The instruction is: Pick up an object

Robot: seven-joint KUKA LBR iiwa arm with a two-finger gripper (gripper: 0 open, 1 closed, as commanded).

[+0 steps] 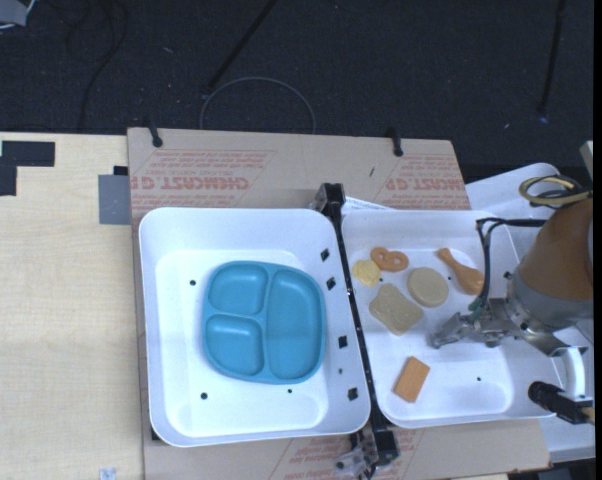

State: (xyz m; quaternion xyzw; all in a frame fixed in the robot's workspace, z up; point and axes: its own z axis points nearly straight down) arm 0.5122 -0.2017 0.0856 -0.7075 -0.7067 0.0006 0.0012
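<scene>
The right bin (481, 408) holds several small food-like pieces. A brown pretzel (389, 260) and a small yellow piece (366, 272) lie at its far left. A round tan cracker (428, 287) and a square tan slab (395, 308) sit near the middle. An orange carrot-like stick (461, 270) lies farther right. An orange wedge (412, 379) rests near the front. My gripper (449, 332) hangs low over the bin floor, just right of the square slab and below the round cracker. It is open with nothing between its fingers.
The left bin (171, 368) carries a blue divided plate (262, 321). A black divider rail (346, 308) runs between the two bins. The arm's orange band (566, 253) stands over the right bin's right rim. Cardboard (291, 173) lies behind the bins.
</scene>
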